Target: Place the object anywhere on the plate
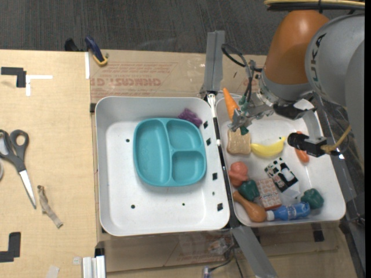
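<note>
the gripper [240, 122] is low in the right bin [330, 213], by its top left corner. it sits right on top of a tan block [238, 143] that looks like a slice of bread. i cannot tell how wide it is, or if it has the block. nothing is lifted.

the block looks like the thing to move. it lies flat on the bin floor, with a carrot [230, 104] just behind it and a banana [267, 149] touching its right side. a pink lump [238, 171] sits just below it.

the plate [170, 152] is blue with three parts. it rests in the left bin [116, 213], well apart from the block. a wall stands between the two bins.

what could go wrong: the block is flat and wide, so it may slip out on the way up. the gripper may bump the banana or carrot, since they are so close. the block may hit the wall if the arm does not lift high enough. it may also drop short and land beside the plate.
</note>
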You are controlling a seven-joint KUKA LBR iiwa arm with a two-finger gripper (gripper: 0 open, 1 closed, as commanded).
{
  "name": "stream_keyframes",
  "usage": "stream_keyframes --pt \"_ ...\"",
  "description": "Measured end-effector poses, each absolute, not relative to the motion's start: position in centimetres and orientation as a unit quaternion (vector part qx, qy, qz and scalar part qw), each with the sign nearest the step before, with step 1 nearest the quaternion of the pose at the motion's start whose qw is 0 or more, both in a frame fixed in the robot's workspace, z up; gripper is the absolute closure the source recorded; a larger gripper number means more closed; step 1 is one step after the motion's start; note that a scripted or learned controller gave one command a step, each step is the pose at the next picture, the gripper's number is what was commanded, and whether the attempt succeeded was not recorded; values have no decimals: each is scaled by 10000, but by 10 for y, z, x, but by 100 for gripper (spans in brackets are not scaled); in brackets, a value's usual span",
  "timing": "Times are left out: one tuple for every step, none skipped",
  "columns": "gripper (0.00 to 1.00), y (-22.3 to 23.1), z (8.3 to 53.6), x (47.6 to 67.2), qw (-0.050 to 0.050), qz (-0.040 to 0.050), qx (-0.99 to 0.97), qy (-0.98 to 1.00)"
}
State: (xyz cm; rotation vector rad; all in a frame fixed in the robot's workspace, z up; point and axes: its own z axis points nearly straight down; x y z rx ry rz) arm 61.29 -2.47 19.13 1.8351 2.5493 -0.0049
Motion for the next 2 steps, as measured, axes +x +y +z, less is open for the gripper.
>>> stream_keyframes --pt "100 10 191 599 -7 -9 4427 8967" --pt "0 10 191 600 -7 -8 4429 8966"
